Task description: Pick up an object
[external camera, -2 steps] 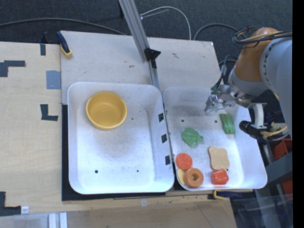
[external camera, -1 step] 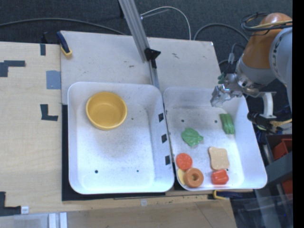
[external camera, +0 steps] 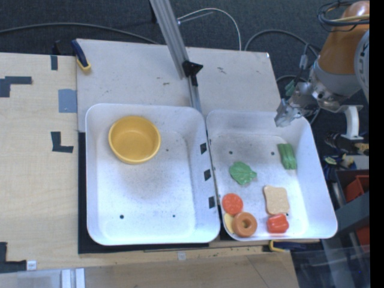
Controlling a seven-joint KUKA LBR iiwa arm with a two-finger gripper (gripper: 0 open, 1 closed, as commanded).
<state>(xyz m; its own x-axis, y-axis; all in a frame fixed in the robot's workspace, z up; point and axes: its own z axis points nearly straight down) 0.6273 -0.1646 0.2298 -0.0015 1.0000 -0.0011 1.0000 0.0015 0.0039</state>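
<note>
While the gripper (external camera: 285, 116) is held above the far right corner of the right bin (external camera: 317, 179), the task is judged to be at its approach stage, with nothing yet picked up. How the tool is set cannot be told from this slant, and no object is seen in it. Candidates for picking are gathered in the right bin: a green pickle-like piece (external camera: 287, 156) lies nearest the tool, a leafy green piece (external camera: 242, 173) sits near the middle, and a toast slice (external camera: 276, 199), a red tomato slice (external camera: 233, 204), a brown ring (external camera: 245, 224) and a red block (external camera: 277, 224) are clustered toward the near edge. A yellow bowl (external camera: 134, 138) is kept in the left bin (external camera: 150, 221). A descent over one chosen item, probably the pickle-like piece, is called for next.
</note>
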